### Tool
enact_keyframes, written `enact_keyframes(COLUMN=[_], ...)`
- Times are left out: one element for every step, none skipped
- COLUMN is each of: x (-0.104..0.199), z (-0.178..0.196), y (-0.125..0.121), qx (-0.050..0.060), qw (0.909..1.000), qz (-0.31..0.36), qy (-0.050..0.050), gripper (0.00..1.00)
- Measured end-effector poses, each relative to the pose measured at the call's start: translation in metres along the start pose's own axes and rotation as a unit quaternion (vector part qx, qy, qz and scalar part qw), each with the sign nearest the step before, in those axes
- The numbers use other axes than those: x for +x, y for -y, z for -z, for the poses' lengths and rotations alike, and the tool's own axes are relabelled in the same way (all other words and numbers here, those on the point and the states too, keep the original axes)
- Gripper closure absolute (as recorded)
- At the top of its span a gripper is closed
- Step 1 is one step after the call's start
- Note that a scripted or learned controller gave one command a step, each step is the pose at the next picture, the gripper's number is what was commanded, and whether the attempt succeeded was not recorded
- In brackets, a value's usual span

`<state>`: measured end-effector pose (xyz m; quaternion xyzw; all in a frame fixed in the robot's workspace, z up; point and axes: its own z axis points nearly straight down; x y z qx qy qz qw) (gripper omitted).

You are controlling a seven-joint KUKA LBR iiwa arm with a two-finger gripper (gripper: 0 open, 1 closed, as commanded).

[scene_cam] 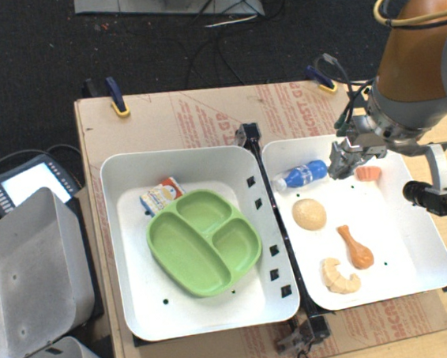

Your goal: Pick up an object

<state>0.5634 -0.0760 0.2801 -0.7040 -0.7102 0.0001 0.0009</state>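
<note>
1. The grey arm (413, 59), with its orange band above the wrist, reaches in from the right over the far part of the right bin (432, 271).
2. Its gripper (347, 163) hangs low near the bin's back wall, between a small blue bottle (301, 175) and a small orange piece (368, 173). I cannot tell how the claw stands, nor whether it touches either thing.
3. The blue bottle lies on its side in the bin's far left corner, its pale end toward the gripper.
4. Nearer the camera in the same bin lie a pale round bun-like thing (310, 213), an orange toy drumstick (356, 247) and a cream croissant-like toy (340, 276), each apart from the others.
5. The left bin (127, 248) holds a green divided plate (205, 241) with three compartments, lying flat and turned at an angle.
6. A small printed carton (160, 195) sits at the plate's far left edge, partly tucked beneath its rim.
</note>
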Motion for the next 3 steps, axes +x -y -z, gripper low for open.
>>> enact_keyframes(x=[0.05,0.103,0.155], z=[-0.023,-0.038,-0.054], y=[-0.01,-0.012,-0.026], qx=[0.0,0.001,0.0], qw=[1.0,1.0,1.0], qz=[0.0,0.0,0.0], qy=[0.0,0.0,0.0], gripper=[1.0,1.0,1.0])
